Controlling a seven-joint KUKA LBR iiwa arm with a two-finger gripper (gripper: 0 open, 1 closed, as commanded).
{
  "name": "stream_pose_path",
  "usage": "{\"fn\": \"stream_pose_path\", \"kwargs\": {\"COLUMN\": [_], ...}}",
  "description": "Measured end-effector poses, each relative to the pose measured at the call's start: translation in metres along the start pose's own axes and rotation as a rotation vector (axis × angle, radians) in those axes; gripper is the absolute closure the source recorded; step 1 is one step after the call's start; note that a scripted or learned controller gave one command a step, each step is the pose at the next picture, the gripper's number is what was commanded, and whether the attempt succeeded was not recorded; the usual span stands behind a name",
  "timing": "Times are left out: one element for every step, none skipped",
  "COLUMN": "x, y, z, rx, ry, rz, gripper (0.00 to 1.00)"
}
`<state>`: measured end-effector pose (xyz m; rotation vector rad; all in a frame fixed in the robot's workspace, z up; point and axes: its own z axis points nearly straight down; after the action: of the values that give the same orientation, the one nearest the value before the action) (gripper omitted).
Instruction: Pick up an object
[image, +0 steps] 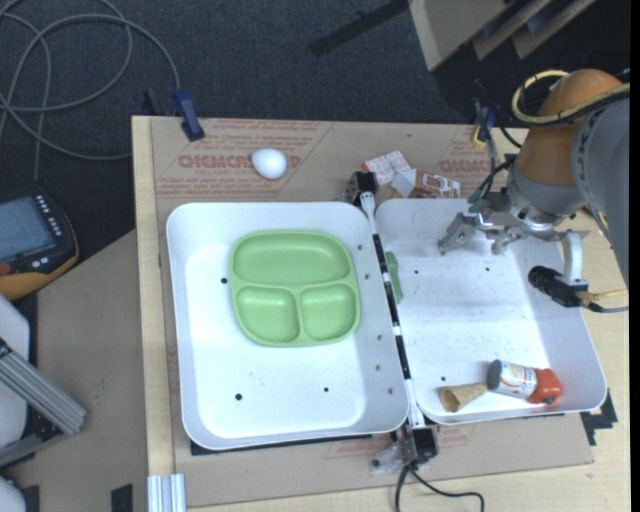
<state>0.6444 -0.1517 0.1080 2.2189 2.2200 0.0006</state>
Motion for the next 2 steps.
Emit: {"fn": "stream_pose_path", "kwargs": {"x": [-0.066, -0.069], "y": [-0.004, -0.004], "z": [0.023, 0.012], "rx": [0.002, -0.001], "ry": [0.009, 0.002], "rz": [-0.004, -0.005], "gripper": [0.00, 1.00]}}
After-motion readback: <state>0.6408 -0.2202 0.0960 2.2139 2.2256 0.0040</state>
